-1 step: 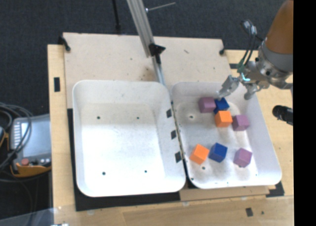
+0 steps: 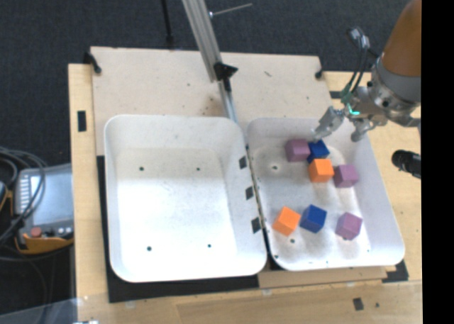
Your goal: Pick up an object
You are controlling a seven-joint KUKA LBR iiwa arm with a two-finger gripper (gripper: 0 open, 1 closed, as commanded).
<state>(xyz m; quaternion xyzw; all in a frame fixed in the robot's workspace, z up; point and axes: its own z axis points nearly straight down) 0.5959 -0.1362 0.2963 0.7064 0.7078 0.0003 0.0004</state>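
The arm (image 2: 401, 46) comes in from the upper right, its orange band above a grey wrist, and leans down over the far edge of the right bin (image 2: 376, 241). The gripper (image 2: 345, 128) hangs just above that bin's back rim with its two fingers spread apart and nothing between them; one finger (image 2: 328, 123) points toward the cluster of blocks, the other sits further right.

Seven blocks lie in the right bin. Near the gripper, a purple block (image 2: 298, 149) touches a blue block (image 2: 318, 149), and an orange block (image 2: 321, 169) sits just below the blue one. A second purple block (image 2: 345, 175) lies just right of that orange one. Nearer the front, an orange block (image 2: 286, 220) and a blue block (image 2: 313, 218) sit side by side, with a third purple block (image 2: 348, 225) a little apart to their right.

The left bin (image 2: 120, 138) stands beside it, the two rims touching along the middle. Both rest on a pale wooden bench (image 2: 198, 78) over dark carpet (image 2: 85, 3). A slanted aluminium rail (image 2: 201, 21) rises from the bench behind the bins. A control pendant (image 2: 39, 209) with cables lies off the bench's left side.
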